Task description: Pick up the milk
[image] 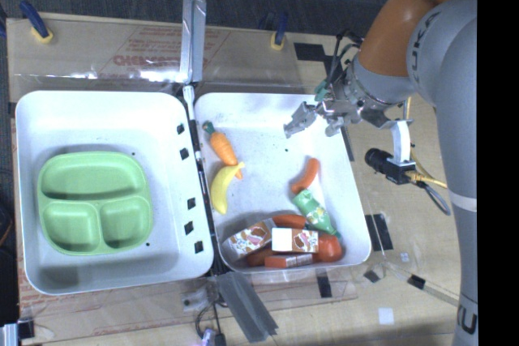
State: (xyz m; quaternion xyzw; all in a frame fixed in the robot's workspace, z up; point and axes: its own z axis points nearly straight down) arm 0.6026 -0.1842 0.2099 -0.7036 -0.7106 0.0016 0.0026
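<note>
My claw [312,119] hangs over the upper right part of the right bin [243,105], right of frame centre. Fingers spread apart, nothing between them. My grey arm [442,36] with its orange band enters from the upper right.

Milk [272,240]: small carton lying on its side at the lower edge of the right bin, lower centre-right of frame. Brown and white print, a plain white patch near its middle, red along the right end. It rests against and partly over a cluster of red-orange sausage-like pieces [324,247]. Well apart from my claw.

Same bin: carrot [221,146] near the upper left, banana [223,186] just below it, a green packet [312,211] above the milk, an orange-red piece [306,173] beside it.

Left bin [32,255], left half of frame: green divided tray [95,204].
</note>
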